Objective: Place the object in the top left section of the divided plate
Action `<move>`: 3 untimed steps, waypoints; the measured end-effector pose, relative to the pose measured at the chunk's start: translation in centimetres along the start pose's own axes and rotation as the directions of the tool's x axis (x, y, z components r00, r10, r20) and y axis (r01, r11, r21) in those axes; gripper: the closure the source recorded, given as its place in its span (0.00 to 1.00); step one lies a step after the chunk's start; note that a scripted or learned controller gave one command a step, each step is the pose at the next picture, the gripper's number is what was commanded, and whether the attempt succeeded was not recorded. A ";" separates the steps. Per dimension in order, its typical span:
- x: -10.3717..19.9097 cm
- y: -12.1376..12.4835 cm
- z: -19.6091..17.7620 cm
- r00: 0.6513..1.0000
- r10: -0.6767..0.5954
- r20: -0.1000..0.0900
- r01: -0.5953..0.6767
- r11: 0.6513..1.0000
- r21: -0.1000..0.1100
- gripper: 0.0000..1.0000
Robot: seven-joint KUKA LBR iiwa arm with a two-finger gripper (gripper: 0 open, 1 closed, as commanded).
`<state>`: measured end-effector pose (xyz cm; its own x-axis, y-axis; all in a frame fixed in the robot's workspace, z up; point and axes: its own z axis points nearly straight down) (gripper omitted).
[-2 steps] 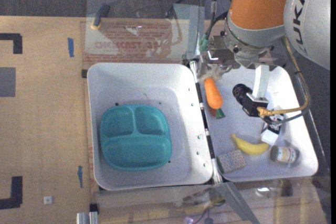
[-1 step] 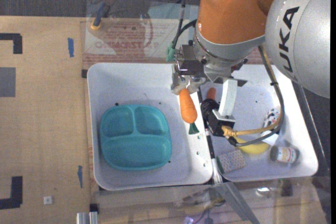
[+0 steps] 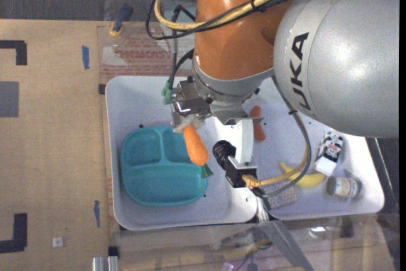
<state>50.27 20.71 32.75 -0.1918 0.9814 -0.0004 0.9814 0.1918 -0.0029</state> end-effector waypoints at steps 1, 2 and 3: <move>-1.9 1.1 3.0 1.000 0.030 0.000 -0.030 1.000 0.000 1.00; -2.3 0.6 9.7 0.984 -0.178 -0.001 0.178 0.984 0.000 1.00; 1.1 -2.1 11.6 0.936 -0.351 -0.001 0.351 0.936 0.000 1.00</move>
<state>47.93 21.32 21.19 -0.5243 0.8515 0.0013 0.8515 0.5243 -0.0026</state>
